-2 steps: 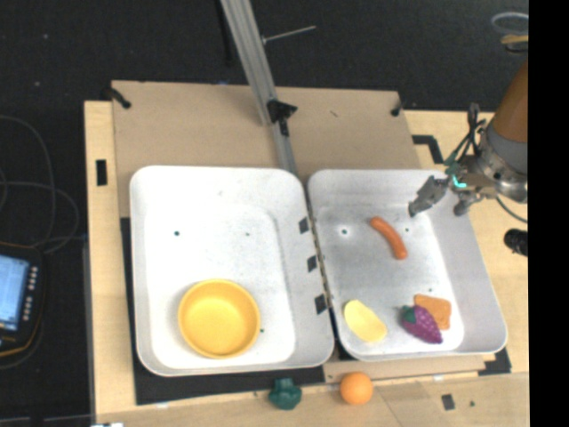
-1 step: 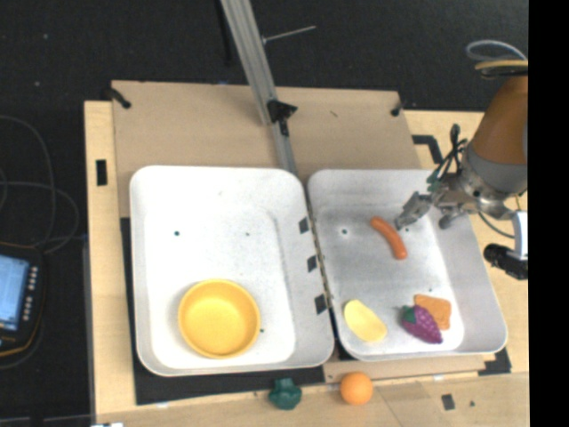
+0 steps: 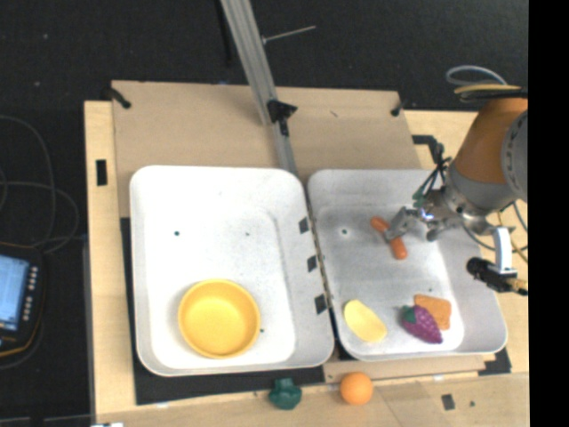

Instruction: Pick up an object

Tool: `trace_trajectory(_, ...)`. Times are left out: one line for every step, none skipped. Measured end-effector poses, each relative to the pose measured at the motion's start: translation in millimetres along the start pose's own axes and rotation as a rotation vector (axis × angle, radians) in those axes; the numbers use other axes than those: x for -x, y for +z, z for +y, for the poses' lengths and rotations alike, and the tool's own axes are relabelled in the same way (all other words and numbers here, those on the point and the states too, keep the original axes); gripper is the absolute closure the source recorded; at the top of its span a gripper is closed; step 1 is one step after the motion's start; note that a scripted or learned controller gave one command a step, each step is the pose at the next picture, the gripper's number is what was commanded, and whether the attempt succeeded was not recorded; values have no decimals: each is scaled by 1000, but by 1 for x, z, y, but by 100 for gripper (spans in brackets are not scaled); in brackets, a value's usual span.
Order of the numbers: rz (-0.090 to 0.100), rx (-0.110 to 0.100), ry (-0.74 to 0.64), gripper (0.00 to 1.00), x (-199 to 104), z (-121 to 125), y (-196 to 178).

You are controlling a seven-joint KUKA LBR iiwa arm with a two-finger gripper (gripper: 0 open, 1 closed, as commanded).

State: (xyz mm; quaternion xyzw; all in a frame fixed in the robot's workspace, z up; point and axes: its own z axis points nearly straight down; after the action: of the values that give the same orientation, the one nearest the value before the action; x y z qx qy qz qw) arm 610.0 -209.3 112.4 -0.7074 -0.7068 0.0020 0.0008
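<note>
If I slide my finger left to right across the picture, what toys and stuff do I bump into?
Yellow bowl → green toy → orange ball → yellow piece → carrot → purple fruit → gripper.

A pale tan wooden desk [image 3: 204, 123] stands on a dark, nearly black speckled floor [image 3: 107, 25]. A grey metal rail [image 3: 251, 47] slants down from the top edge to the middle of the desk's back part. At the left edge a black handheld screen unit with an orange rim [image 3: 13, 301] lies on the floor, with thin dark cables [image 3: 36, 203] looping near it. The light is even and soft.
</note>
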Motion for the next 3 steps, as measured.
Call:
trace_trajectory(-1, 3, 1, 0, 1, 0, 12)
trace_trajectory(-2, 7, 1, 100, 2, 1, -1)
trace_trajectory(-1, 12, -5, 100, -2, 10, -61)
